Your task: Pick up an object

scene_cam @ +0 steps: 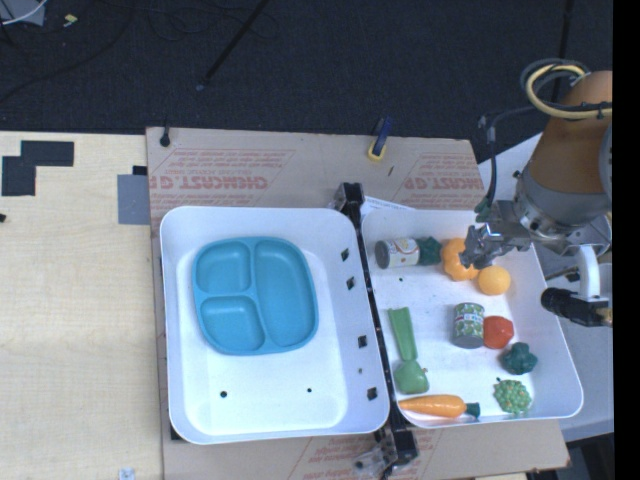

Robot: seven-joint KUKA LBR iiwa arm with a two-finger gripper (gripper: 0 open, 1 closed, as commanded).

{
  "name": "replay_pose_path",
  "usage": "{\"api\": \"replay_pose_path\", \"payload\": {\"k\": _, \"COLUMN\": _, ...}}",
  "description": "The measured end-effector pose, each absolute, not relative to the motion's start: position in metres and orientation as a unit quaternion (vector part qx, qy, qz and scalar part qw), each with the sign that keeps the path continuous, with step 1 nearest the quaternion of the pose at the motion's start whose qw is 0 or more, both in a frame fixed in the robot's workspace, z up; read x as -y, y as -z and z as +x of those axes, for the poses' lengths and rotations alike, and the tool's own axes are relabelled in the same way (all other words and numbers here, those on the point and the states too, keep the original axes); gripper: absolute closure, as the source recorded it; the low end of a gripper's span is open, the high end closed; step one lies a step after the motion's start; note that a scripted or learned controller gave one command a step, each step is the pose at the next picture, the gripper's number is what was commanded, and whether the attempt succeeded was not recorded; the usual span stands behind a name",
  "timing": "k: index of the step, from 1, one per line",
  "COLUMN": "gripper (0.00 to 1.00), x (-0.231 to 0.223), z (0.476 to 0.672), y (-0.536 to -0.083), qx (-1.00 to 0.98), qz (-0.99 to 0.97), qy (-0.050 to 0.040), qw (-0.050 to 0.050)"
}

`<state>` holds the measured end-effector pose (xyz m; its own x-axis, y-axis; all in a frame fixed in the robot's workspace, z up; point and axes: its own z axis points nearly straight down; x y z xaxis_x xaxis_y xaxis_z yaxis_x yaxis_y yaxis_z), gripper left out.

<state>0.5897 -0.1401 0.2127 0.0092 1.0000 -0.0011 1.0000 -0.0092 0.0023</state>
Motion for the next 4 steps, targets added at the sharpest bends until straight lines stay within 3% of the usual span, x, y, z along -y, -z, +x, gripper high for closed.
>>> {"api": "replay_pose_path", "payload": {"k": 1, "gripper": 1.00, "x": 0.142, "z": 0.590, "y": -0.228, "qx": -0.704, "qz": 0.710, "qy": -0.0001, "qw": 0.000}}
{"api": "replay_pose_path", "payload": {"k": 2, "gripper": 1.00, "x": 0.087, "z": 0.593, "y": -0.238, "qx": -0.709, "qz": 0.705, "qy": -0.0003, "qw": -0.001}}
{"api": "replay_pose_path", "payload": {"k": 3, "gripper": 1.00, "x": 0.037, "z": 0.604, "y": -0.219, "qx": -0.709, "qz": 0.706, "qy": 0.0010, "qw": -0.002}}
{"api": "replay_pose_path", "payload": {"k": 4, "gripper": 1.00, "x": 0.028, "z": 0.599, "y": -0.238, "qx": -0.708, "qz": 0.706, "qy": 0.0004, "qw": -0.001}}
